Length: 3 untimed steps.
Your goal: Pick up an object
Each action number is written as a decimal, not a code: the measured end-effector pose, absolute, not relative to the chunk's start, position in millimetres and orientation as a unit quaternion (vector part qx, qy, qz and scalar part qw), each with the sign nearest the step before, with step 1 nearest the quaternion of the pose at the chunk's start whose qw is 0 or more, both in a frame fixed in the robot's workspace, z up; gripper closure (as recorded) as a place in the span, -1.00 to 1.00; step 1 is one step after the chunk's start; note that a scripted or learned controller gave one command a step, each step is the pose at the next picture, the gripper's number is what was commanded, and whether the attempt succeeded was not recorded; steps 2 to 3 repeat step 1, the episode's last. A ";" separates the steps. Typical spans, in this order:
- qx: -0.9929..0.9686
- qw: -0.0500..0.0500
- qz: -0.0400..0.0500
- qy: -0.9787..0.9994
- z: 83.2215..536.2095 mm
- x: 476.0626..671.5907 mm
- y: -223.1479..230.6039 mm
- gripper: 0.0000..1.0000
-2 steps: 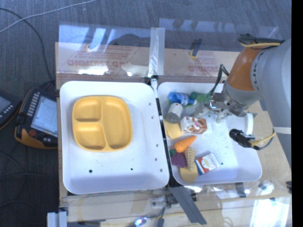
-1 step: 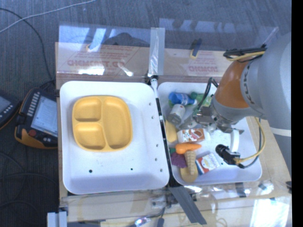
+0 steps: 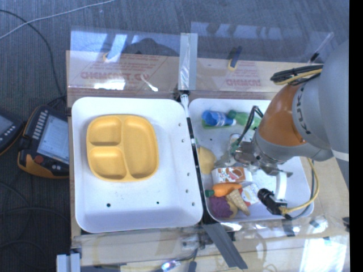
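The gripper (image 3: 249,160), its grip impossible to make out, hangs low in the right bin (image 3: 303,205) above the white packet (image 3: 229,174) among piled toys, with no object seen lifted and the pick unfinished.

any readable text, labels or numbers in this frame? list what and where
None can be read for certain.
Red mirrored print on the cardboard wall behind the left bin: reversed and blurred.
Red print on the cardboard wall behind the right bin: blurred.
White-and-orange packet in the right bin: print too small.
Grey handheld screen on the floor: unreadable.
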State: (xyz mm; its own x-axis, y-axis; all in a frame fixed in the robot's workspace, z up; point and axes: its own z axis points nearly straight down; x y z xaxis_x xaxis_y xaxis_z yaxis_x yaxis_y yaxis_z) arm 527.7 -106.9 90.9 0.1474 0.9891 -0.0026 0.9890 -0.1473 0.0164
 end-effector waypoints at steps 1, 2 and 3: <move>0.743 0.008 0.006 0.669 91.2 490.0 -120.1 -1.00; 0.743 0.008 0.006 0.669 91.2 490.0 -120.1 -1.00; 0.743 0.008 0.006 0.669 91.2 490.0 -120.1 -1.00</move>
